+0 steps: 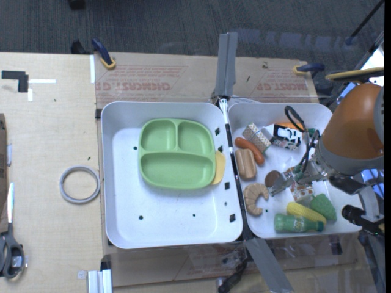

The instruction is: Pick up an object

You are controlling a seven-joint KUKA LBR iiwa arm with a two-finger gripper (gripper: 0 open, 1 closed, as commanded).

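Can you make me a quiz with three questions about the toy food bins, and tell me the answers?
1. Where is the green plate?
A. In the left bin
B. In the right bin
C. On the floor

2. What colour is the toy corn?
A. Blue
B. Yellow
C. Purple

3. How does the green bottle sit?
A. Standing upright
B. Hanging from the tool
C. Lying on its side

Answers:
1. A, because the plate rests in the left bin, away from the toy food.
2. B, because the corn is yellow, lying just above the bottle in the right bin.
3. C, because the bottle lies flat along the near edge of the right bin, while the tool is farther back among the toys.
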